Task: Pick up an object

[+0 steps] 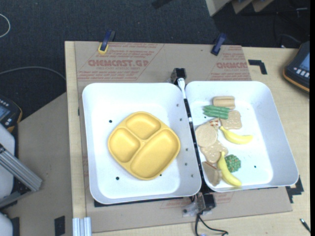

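The right bin (268,127) holds several toy foods bunched along its left side: a tan bread roll (223,102), green beans (216,112), a yellow banana (236,137), a second banana (227,171), a green broccoli piece (233,163) and flat beige and brown pieces (207,137). In the left bin (96,132) lies a yellow divided plate (143,144) with three compartments, nothing in them.
Both bins sit on a cardboard sheet (123,63) held by clamps (105,42) at the back. A dark hinge strip (186,114) runs between the bins. A tablet-like device (300,70) lies at the far right.
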